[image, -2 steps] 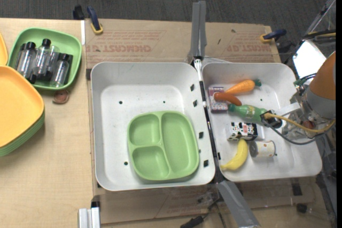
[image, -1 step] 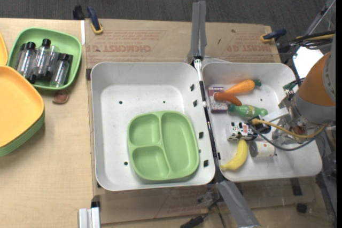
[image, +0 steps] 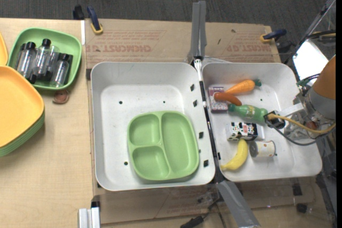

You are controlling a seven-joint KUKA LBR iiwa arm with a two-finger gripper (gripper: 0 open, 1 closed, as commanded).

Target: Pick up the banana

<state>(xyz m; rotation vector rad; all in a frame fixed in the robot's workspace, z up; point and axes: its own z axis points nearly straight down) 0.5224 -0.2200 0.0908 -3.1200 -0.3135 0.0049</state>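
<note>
We saw the banana (image: 238, 156) lying in the right bin (image: 294, 165) near its front edge, just beside a small printed carton (image: 243, 130) and a white cup (image: 263, 148) on its side. Behind them lay a green bottle (image: 248, 111) and a carrot (image: 240, 87). The left bin (image: 107, 115) held a green divided plate (image: 163, 145).

Divided plate (image: 163, 144) in the left bin (image: 107, 115), in the right bin (image: 286, 88) carrot (image: 240, 87) at the back, bottle (image: 248, 111) before it, carton (image: 243, 130) next, banana (image: 238, 156) at the front, cup (image: 263, 148) just right of the banana
</note>
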